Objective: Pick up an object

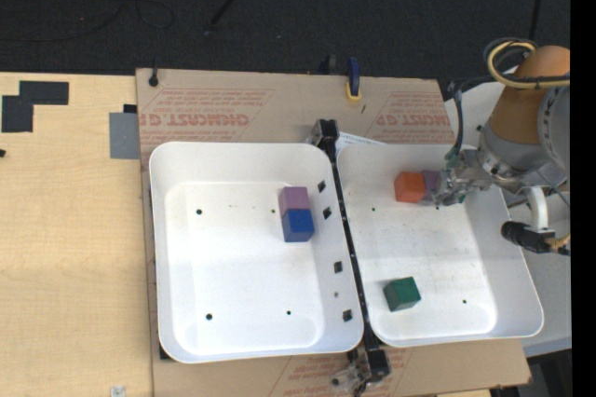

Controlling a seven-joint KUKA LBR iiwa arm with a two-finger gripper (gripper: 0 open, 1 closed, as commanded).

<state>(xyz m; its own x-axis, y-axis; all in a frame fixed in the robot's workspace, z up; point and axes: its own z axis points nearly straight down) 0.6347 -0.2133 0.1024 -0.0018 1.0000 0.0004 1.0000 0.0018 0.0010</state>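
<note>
Where end effector (445, 191) hovers, orange block (409, 187), matte, boxy.

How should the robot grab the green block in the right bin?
Grip the green block across two opposite flat sides, coming straight down from above. It lies flat and alone on the right bin floor, slightly turned, so the gripper would probably need to rotate to match its edges.

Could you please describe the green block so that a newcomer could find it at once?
Look in the right bin, nearest the arm. The green block lies alone toward its front edge, well apart from the orange block by the gripper.
</note>
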